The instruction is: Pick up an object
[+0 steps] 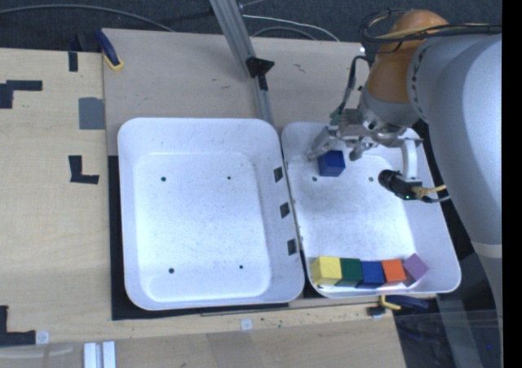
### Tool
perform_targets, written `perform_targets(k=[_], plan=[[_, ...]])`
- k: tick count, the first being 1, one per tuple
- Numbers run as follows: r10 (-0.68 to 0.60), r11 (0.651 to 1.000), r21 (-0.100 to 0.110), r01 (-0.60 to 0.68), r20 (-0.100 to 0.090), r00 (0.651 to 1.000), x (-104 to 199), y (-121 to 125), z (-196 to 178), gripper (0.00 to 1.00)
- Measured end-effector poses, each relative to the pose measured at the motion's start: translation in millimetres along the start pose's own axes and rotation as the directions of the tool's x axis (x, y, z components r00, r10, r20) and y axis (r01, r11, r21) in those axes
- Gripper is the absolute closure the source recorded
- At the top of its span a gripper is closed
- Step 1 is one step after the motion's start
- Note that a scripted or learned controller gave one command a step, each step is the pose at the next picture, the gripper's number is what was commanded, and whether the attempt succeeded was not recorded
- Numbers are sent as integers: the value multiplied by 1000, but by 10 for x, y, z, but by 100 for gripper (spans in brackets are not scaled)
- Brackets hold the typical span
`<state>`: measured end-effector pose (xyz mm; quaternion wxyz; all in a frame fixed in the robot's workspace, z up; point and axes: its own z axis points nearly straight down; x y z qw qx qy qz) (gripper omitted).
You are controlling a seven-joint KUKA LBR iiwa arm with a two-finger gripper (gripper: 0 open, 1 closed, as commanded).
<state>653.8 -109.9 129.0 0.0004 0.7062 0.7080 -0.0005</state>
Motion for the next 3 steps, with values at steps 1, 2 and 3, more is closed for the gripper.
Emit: perform_targets(k=[1,2,3], plan=[[-2,1000,2,2,1,1000,10,-11,-114,100],[-2,1000,3,2,2,1000,12,-12,-109,0],[0,1000,2,0,1,1000,72,49,392,0]])
